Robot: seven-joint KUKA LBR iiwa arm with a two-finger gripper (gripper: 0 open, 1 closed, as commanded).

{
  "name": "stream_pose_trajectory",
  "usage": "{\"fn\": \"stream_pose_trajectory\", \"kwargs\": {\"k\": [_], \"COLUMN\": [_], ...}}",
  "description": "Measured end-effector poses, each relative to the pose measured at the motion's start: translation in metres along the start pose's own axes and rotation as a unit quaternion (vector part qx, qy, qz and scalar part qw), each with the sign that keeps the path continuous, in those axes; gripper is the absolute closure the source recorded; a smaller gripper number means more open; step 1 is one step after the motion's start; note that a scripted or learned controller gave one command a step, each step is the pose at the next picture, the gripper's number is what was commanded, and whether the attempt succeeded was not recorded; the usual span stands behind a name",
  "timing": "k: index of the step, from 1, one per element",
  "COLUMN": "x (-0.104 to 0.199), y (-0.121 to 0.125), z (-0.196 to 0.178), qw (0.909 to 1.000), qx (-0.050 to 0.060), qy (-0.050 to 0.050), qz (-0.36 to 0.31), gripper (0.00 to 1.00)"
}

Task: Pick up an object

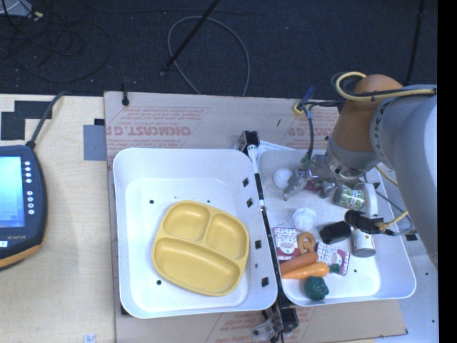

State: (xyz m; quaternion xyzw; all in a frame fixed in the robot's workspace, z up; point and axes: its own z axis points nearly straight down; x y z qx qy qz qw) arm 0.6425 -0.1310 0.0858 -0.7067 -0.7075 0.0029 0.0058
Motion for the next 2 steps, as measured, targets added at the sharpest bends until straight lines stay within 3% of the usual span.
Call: {"fn": "stream_pose_trajectory", "kwargs": {"k": [1, 2], "x": [-0.0150, -0.0140], "y": [0.0012, 0.0020], "z": [-0.0001, -0.0095], "qw": [1.0000, 1.0000], "qx": [-0.004, -0.003], "qy": [-0.002, 0.000], "qz": [0.000, -0.001], "gripper": [0.00, 1.00]}}
